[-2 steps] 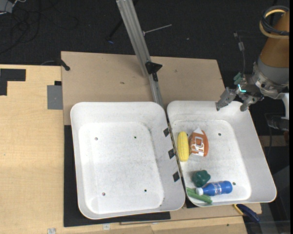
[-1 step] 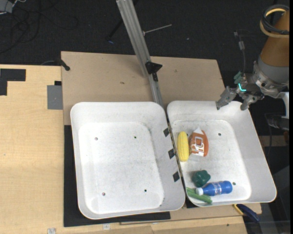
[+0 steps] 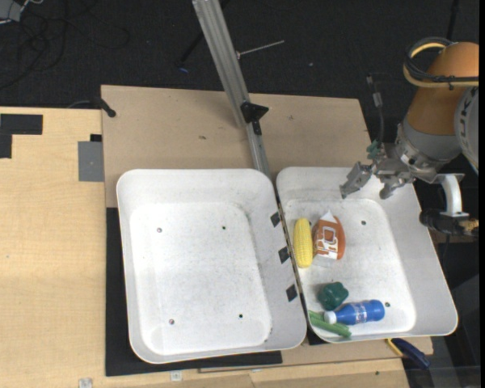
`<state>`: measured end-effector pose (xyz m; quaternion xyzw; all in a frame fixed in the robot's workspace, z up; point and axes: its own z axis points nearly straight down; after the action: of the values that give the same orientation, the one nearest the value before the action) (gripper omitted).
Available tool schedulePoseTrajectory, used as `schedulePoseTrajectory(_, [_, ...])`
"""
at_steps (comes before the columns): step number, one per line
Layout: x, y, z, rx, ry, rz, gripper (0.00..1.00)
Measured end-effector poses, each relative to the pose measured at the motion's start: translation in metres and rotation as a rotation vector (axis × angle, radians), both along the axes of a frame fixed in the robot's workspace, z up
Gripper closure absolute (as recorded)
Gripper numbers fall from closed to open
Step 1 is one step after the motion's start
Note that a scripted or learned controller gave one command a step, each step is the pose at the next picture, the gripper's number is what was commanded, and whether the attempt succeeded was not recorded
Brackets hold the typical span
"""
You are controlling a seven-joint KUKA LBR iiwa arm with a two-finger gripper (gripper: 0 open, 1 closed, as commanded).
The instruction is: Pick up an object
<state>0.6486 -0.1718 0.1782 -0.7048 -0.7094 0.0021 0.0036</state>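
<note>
The right bin [image 3: 416, 273] holds a yellow corn cob [image 3: 303, 242], an orange and white packet [image 3: 329, 238], a dark green lump [image 3: 333, 295], a blue bottle with a white cap [image 3: 357, 312] and a green pod [image 3: 330, 327] at the front rim. My gripper [image 3: 370, 182] hangs over the bin's back edge, above and right of the packet. Its two grey fingers are spread apart with nothing between them.
The left bin [image 3: 198, 265] lies beside the right one, joined by black clips. A slanted aluminium rail [image 3: 229, 71] rises behind the bins. The arm's grey body and orange band [image 3: 449, 79] fill the upper right. A wooden bench top stretches left.
</note>
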Motion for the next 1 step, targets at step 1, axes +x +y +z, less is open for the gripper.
schedulePoseTrajectory(1, [0.0051,-0.0044,-0.0597,0.000,0.000,-0.001,0.00])
